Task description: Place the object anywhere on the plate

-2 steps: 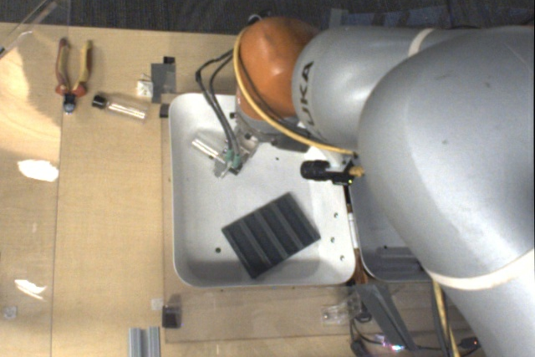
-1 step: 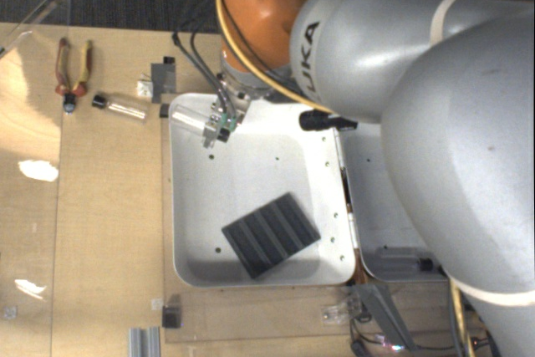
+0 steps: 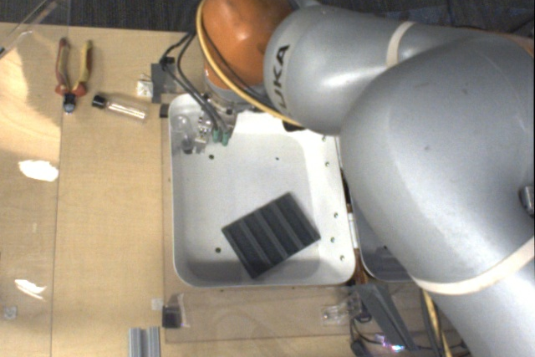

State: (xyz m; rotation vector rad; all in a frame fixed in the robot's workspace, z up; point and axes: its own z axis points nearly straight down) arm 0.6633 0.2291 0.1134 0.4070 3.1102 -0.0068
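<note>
Dark ribbed object [image 3: 271, 234] well below pincer [image 3: 194, 134]

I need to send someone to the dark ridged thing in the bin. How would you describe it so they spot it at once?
Find the white bin that sits left of the big grey arm. Look at its near half: a dark slab lies flat there, turned at a slant. Parallel ridges run across its top, and it stands dark against the bin's white floor.
</note>
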